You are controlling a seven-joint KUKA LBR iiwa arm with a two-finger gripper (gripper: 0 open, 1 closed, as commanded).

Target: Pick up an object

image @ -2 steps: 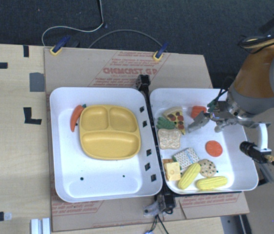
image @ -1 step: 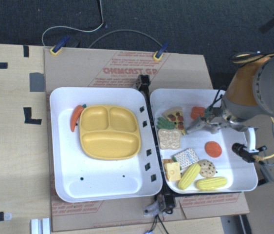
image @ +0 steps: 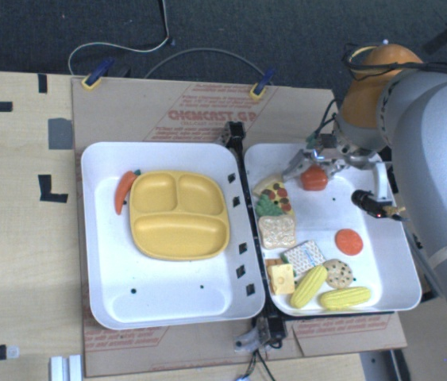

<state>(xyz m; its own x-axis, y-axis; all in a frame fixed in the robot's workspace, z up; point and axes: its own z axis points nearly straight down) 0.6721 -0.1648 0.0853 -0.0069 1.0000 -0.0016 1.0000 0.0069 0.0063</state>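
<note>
The arm [image: 414,133] reaches down from the right into the right bin [image: 398,268]. The gripper [image: 315,170] sits directly above a red tomato [image: 314,179]; whether it grips cannot be determined.

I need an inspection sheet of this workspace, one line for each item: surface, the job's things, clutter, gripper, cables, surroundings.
Surface: brown board bearing the left bin and the right bin, side by side.
Job's things: right bin holds a tomato, a red slice, two corn cobs, a cookie, a cracker, a cheese cube, a pizza slice and a checked wrapper.
Clutter: left bin holds a yellow divided plate and a carrot beside its left edge.
Gripper: gripper over the right bin's far end, at the tomato; grasp unclear.
Cables: a cable loops behind the board.
Surroundings: two clamps on the far edge; dark floor beyond.
</note>
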